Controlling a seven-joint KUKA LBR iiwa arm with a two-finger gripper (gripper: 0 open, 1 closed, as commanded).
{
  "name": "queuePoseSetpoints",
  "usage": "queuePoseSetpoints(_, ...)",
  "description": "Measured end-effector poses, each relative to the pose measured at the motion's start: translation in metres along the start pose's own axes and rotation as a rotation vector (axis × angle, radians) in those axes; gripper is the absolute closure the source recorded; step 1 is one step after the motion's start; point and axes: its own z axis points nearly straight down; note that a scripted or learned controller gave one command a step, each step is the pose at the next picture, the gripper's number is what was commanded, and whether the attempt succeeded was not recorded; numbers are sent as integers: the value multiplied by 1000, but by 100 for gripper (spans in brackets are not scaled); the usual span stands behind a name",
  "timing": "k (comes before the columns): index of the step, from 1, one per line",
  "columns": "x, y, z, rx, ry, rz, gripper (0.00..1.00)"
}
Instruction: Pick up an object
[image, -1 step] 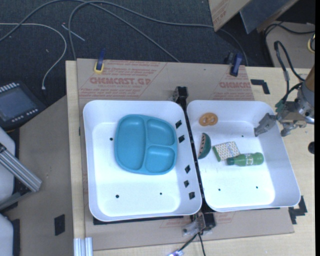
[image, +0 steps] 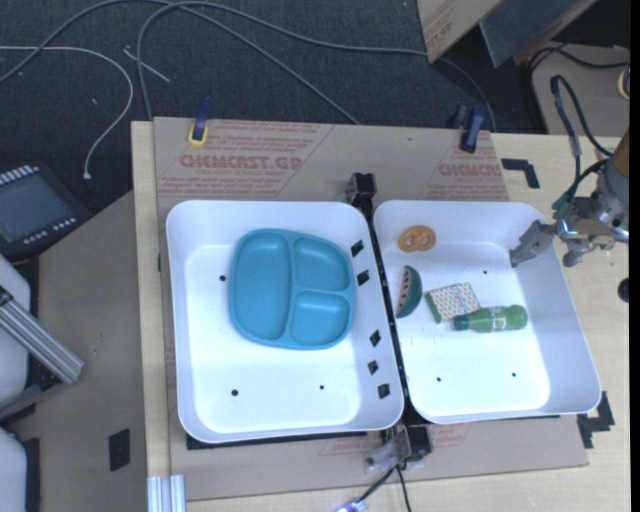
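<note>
The right bin (image: 560, 340) holds several small items. A brown pretzel-like round (image: 417, 239) lies near its back left corner. A watermelon slice (image: 406, 291) rests against the left wall. Beside it is a patterned square packet (image: 452, 300), with a green bottle (image: 490, 319) lying on its side just in front of the packet. My gripper (image: 552, 247) hangs over the bin's right rim, above and to the right of the bottle. Its fingers are spread open with nothing between them.
A blue divided plate (image: 293, 288) lies in the left bin (image: 200, 380). A black divider with clips (image: 375, 300) runs between the bins. Blue clamps (image: 470, 128) hold the cardboard base at the back. Cables trail behind the bench.
</note>
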Motion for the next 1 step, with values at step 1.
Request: queuePoseSetpoints(1, 1, 5, 62, 6, 2, 0, 0)
